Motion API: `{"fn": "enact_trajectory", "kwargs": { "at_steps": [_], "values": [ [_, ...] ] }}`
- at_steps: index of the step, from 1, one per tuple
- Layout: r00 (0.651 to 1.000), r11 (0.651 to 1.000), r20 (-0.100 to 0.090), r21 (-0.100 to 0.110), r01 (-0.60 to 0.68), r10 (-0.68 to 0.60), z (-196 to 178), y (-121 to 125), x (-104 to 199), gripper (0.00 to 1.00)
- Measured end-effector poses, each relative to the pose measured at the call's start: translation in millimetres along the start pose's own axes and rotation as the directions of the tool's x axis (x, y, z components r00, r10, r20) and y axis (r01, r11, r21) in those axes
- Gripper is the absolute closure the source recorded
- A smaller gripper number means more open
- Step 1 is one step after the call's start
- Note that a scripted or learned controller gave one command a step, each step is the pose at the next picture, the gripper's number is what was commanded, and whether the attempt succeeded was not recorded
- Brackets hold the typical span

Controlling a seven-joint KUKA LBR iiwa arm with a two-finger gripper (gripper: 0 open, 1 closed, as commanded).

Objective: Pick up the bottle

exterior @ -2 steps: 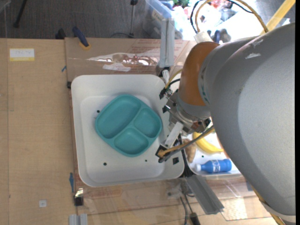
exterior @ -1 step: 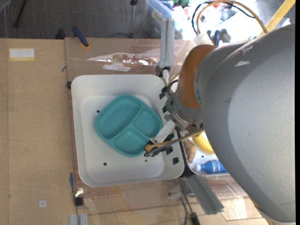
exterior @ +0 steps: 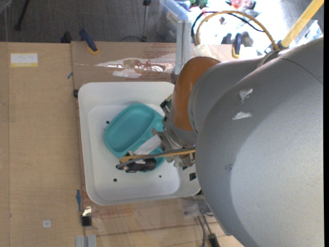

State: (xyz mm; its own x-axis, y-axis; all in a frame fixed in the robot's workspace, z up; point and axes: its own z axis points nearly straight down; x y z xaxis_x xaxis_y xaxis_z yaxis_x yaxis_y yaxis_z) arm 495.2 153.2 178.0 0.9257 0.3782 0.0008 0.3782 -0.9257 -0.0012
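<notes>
Arm [exterior: 267, 138] fills my feed from 12 round to 5 o'clock, a grey bulk with its orange band [exterior: 193, 94] just right of centre, reaching down into the white bin [exterior: 97, 184] on the counter [exterior: 36, 138]. The bin sits at centre, and I see a teal dish [exterior: 128, 130] lying tilted inside it, toward its 1 o'clock corner. At the dish's 5 o'clock edge a wooden-handled utensil [exterior: 154, 156] lies across, its dark head [exterior: 139, 165] resting on the bin floor. The gripper [exterior: 172, 151] is down at the dish's 3 o'clock rim, but I cannot tell how its jaws stand. Something pale [exterior: 149, 145] lies on the dish just beside the gripper; whether that is the bottle I cannot make out.
</notes>
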Motion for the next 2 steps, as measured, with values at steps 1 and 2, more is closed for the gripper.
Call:
{"fn": "enact_trajectory", "kwargs": {
  "at_steps": [1,2],
  "values": [
    [0.984,0.984,-0.002,-0.001,0.180,-0.180,-196.6,-38.3,43.3,1.00],
    [0.985,0.985,0.002,-0.001,0.175,-0.175,-237.1,68.5,14.0,1.00]
  ]
}}
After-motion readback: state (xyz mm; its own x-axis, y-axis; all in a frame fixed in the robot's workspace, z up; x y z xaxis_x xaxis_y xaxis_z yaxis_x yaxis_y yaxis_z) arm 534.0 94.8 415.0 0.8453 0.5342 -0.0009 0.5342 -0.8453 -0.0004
